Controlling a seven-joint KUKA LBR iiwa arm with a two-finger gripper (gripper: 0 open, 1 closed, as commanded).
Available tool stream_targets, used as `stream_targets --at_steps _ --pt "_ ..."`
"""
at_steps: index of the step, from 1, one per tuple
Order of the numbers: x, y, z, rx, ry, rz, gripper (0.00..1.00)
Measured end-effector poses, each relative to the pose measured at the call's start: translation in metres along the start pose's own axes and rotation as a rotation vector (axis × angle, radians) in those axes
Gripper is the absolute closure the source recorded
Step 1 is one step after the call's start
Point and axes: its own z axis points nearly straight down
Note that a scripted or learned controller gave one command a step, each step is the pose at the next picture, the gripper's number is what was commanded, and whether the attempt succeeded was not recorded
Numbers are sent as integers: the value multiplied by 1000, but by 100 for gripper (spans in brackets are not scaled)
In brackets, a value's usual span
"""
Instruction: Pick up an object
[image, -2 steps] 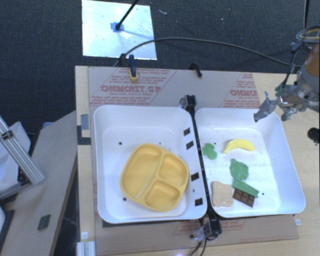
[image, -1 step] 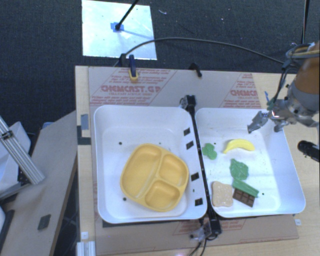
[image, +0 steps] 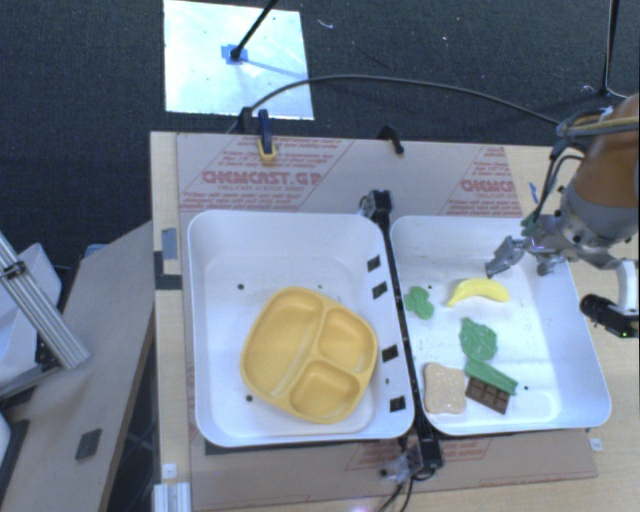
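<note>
Bench (image: 165, 330) has a clear sheet printed CHEMCAST GP (image: 300, 170) on top, with the left bin (image: 215, 260) and right bin (image: 580, 370) sitting side by side on that.

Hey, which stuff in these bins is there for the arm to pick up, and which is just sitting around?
For the job:
gripper
yellow banana
small green piece
green leafy piece
tan cracker
brown chocolate bar
right bin

Lying about:
yellow divided tray in the left bin
blue-and-yellow clamp
</note>
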Motion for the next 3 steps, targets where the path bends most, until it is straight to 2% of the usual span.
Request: stream_targets --at_steps 1,2,3 --pt "-2 0 42 0 0 0 0" --pt "-3 2 28 -7 -2 -1 100" --pt "-8 13 -28 -9 -2 -3 100"
